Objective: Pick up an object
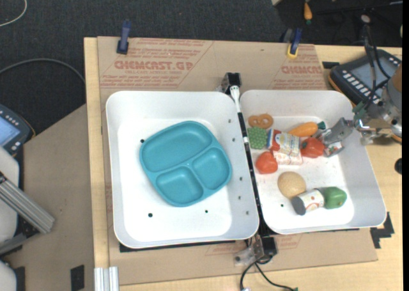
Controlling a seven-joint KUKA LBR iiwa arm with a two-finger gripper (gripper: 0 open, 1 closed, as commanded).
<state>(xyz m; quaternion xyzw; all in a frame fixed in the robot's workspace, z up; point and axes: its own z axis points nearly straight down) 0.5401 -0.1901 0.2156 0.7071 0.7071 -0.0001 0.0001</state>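
Note:
The right bin [364, 181] holds several toy foods. Among them are a brown pretzel [261, 120], a green square block [257, 137], a red-and-white carton [286, 144], an orange carrot [303, 129], and two red round pieces [313, 148] [266, 163]. A beige egg-shaped piece [291, 185], a small can [308, 202] and a green vegetable [334, 197] lie nearer the front. My gripper [332, 142] reaches in over the bin's right rim, low, just right of the nearer red round piece. It is open, with nothing between its fingers.
The left bin [128, 206] holds a teal divided plate [185, 163]. A black clip [231, 81] sits where the bins meet at the back. A dark pendant [358, 78] lies on the bench at the right, behind the arm [380, 120].

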